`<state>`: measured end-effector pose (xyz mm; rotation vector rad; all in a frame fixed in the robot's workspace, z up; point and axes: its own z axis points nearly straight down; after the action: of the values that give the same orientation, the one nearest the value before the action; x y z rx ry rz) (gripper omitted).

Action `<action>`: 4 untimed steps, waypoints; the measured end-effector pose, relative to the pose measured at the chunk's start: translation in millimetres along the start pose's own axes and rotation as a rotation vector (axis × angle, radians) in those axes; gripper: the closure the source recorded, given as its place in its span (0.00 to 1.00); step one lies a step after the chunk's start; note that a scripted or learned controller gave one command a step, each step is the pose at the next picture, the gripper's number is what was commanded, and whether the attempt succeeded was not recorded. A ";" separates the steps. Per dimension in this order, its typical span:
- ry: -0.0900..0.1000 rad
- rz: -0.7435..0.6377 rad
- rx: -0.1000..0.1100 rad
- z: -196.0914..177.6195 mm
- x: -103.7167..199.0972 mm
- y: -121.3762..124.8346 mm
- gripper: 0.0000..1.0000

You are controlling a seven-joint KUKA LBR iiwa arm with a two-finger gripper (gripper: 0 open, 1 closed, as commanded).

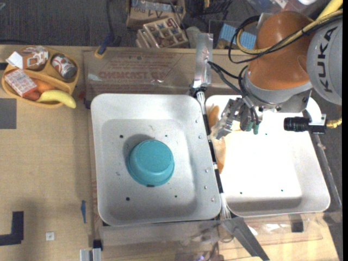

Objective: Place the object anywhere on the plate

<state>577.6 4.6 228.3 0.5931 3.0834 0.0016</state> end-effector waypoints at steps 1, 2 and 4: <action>-0.001 -0.374 -0.001 -8.7 35.4 34.3 1.00; 0.000 -0.380 -0.001 -13.6 64.0 68.9 1.00; 0.001 -0.380 -0.001 -4.0 123.9 146.0 1.00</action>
<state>516.8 186.2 232.2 -0.0002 3.1406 0.0023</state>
